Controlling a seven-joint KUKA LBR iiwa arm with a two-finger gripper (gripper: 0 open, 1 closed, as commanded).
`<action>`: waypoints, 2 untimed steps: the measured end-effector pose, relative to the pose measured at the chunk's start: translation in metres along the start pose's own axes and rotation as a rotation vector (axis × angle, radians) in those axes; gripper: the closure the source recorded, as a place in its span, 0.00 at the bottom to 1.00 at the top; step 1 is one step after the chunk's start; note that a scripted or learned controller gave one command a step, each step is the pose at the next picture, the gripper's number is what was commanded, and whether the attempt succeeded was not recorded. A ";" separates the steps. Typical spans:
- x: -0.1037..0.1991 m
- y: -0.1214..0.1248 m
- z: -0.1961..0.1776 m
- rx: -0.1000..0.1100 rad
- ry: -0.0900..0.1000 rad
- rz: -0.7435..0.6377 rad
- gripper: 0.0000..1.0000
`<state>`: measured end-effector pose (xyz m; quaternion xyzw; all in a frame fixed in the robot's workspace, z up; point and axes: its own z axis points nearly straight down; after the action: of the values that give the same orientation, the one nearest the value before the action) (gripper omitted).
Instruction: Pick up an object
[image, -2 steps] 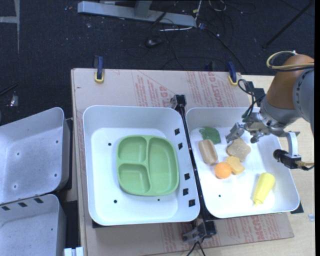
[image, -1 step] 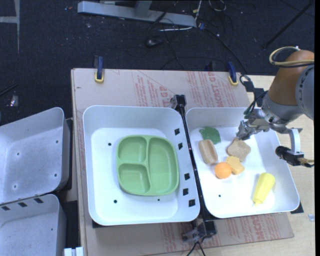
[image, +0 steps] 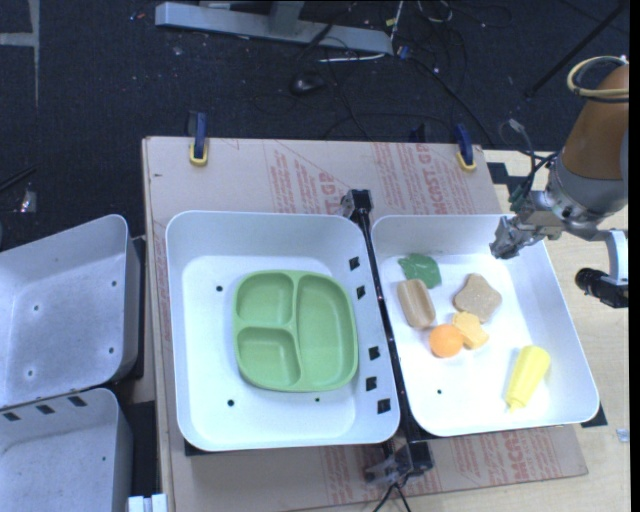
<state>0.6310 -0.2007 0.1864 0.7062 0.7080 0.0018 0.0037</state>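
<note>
the right bin (image: 560, 330) is the landmark here: all the loose pieces lie on its floor, which reads as a stock of candidates for the pick. the green piece (image: 420, 270) sits nearest its far-left corner, the hot dog (image: 416, 303) just on the near side of that, the brown bread-like piece (image: 478, 297) toward the bin's middle, and the orange ball (image: 446, 342) touching the small yellow-orange piece (image: 471, 330). the yellow bottle (image: 527, 376) lies apart toward its near-right corner, so it looks easiest to approach. the gripper (image: 508, 243) hangs over the bin's far-right rim, above and beside the pieces, with nothing seen in it; spread or pressed together i cannot tell. left of this bin, the other bin (image: 190, 300) holds a green divided tray (image: 296, 331), likely a drop spot.
</note>
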 end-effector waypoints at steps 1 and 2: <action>0.004 -0.001 -0.064 0.000 0.000 -0.001 1.00; 0.003 0.001 -0.096 0.003 0.001 0.000 1.00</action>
<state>0.6309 -0.1971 0.2824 0.7060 0.7082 0.0011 0.0025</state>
